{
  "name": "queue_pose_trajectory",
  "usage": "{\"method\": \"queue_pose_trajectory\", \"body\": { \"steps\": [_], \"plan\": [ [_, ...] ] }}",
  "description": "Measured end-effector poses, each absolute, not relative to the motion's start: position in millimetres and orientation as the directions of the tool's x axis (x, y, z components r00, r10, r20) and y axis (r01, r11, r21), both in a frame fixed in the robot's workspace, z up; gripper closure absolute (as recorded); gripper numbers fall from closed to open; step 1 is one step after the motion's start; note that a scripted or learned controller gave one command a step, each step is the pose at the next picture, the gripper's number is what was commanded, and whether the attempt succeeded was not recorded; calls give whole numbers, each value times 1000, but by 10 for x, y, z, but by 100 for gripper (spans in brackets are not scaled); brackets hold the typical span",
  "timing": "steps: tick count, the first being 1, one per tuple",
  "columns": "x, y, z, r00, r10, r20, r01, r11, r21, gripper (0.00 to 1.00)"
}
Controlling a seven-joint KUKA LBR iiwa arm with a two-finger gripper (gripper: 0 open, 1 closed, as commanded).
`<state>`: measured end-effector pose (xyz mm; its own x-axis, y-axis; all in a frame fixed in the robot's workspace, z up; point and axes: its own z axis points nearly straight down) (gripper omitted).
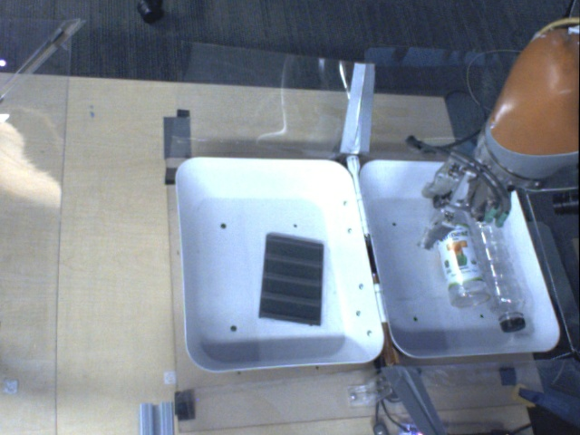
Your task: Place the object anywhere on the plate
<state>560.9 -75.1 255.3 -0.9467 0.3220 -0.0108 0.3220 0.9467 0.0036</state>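
**Bottle not yet on plate**

While gripper point(459, 208) hovers at upper end of clear bottle point(476, 270), finger state cannot tell. Bottle lying in right bin point(399, 324). Dark ridged plate point(292, 278) in left bin point(208, 243), bare. Pick, carry, place all left.

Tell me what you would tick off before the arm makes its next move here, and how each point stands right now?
1. Object located: ok. A clear plastic bottle lies on its side in the right bin.
2. Target located: ok. The dark ridged plate lies flat in the left bin.
3. Plate free to receive: ok. Nothing rests on it.
4. Gripper placed over object: ok. The gripper is at the bottle's upper end.
5. Bottle gripped: cannot tell. The view does not settle whether it sits between the fingers.
6. Path across: cannot tell. The rims of both bins meet between bottle and plate; clearance cannot be judged.
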Motion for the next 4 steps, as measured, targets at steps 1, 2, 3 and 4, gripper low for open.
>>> {"method": "queue_pose_trajectory", "body": {
  "steps": [1,2,3,4],
  "plan": [
    [5547,-997,2741,-980,198,-13,198,980,2,0],
    [5573,-987,2866,-979,200,-23,200,980,4,100],
    [5468,-1551,4271,-949,314,-15,314,949,2,100],
    [5468,-1550,4269,-949,315,-15,315,949,2,0]
  ]
}}
